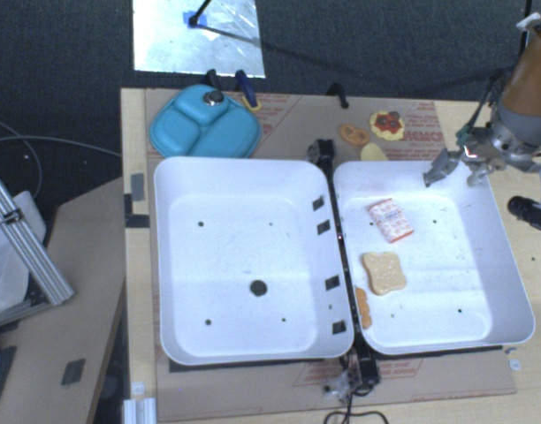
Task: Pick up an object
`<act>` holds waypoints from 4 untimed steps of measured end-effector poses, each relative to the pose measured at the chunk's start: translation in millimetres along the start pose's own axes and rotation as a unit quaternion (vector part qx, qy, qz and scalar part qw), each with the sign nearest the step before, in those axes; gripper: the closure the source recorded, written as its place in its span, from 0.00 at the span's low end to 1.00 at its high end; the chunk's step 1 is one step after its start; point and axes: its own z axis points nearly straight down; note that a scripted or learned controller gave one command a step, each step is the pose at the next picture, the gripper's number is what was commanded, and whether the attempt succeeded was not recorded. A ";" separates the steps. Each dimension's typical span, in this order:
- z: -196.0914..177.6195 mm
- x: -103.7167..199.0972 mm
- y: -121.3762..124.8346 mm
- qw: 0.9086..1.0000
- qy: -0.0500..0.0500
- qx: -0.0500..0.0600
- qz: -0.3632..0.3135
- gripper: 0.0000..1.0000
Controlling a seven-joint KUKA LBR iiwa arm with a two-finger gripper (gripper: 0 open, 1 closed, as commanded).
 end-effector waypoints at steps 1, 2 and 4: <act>30.8 -10.0 -103.1 1.000 0.002 0.005 0.003 0.00; 101.1 112.8 -104.7 1.000 -0.001 -0.004 -0.004 0.00; 96.9 98.3 -105.4 1.000 -0.001 -0.008 0.001 1.00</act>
